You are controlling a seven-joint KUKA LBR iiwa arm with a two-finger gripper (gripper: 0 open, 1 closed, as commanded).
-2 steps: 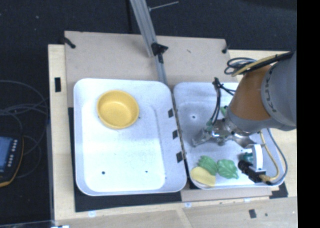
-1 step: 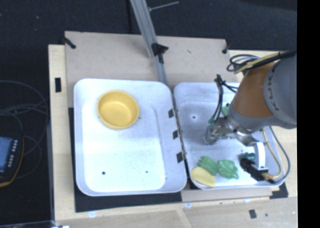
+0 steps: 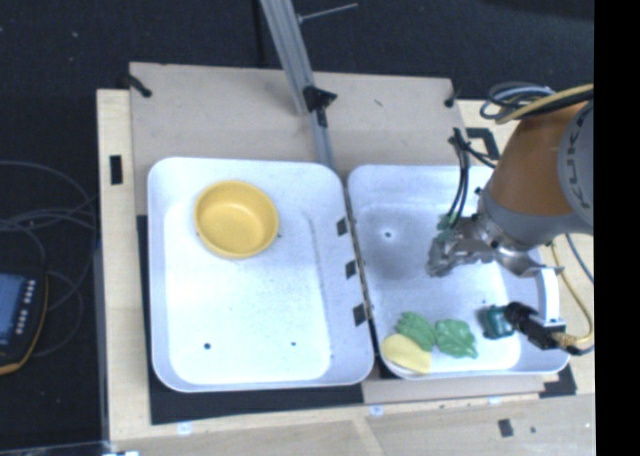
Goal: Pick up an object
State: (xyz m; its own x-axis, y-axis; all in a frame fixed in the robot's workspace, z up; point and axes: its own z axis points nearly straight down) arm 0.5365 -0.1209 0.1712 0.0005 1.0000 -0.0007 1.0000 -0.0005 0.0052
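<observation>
- The end effector hangs over the right bin; I cannot tell its grip.
- Green toys and a yellow one wait below, in the bin's near corner.
- A yellow bowl sits in the left bin.

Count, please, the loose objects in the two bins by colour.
Yellow: 2, the bowl in the left bin and the yellow piece in the right bin.
Green: 2, the green pieces.
Dark teal: 1, the small item.
Total: 5
</observation>
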